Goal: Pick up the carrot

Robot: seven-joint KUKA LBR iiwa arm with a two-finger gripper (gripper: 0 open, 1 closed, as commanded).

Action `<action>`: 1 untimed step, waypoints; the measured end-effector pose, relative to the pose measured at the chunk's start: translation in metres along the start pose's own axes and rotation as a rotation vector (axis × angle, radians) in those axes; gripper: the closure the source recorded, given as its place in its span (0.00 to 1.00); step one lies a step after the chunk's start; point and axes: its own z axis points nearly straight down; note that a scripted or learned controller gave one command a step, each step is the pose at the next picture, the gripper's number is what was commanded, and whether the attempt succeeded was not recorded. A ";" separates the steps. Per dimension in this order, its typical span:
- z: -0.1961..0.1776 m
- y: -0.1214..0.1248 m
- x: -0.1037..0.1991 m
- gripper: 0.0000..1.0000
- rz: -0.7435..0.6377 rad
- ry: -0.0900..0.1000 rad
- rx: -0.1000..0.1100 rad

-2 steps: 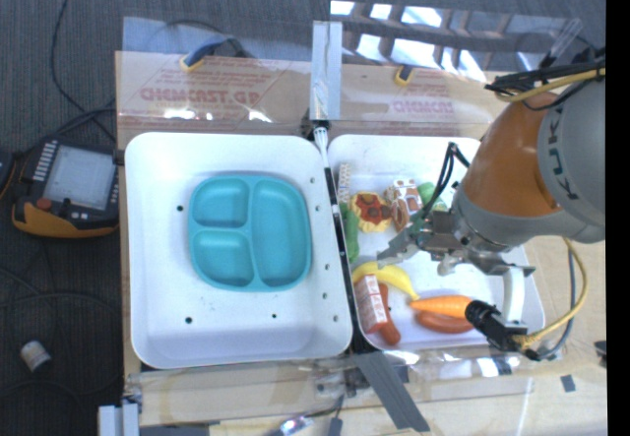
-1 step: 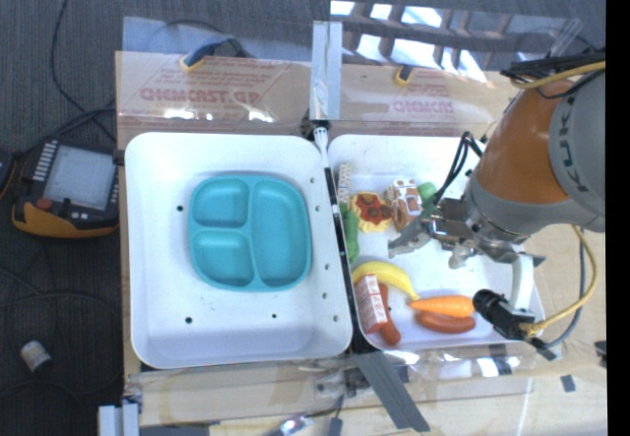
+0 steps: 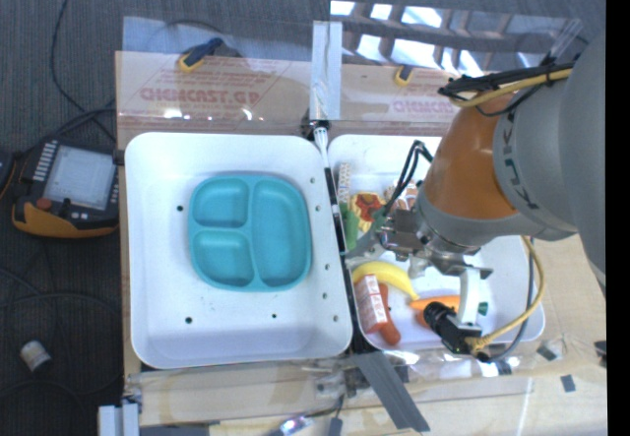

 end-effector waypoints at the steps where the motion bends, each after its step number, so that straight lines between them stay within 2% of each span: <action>1: 0.000 0.011 0.003 0.00 -0.012 0.001 0.000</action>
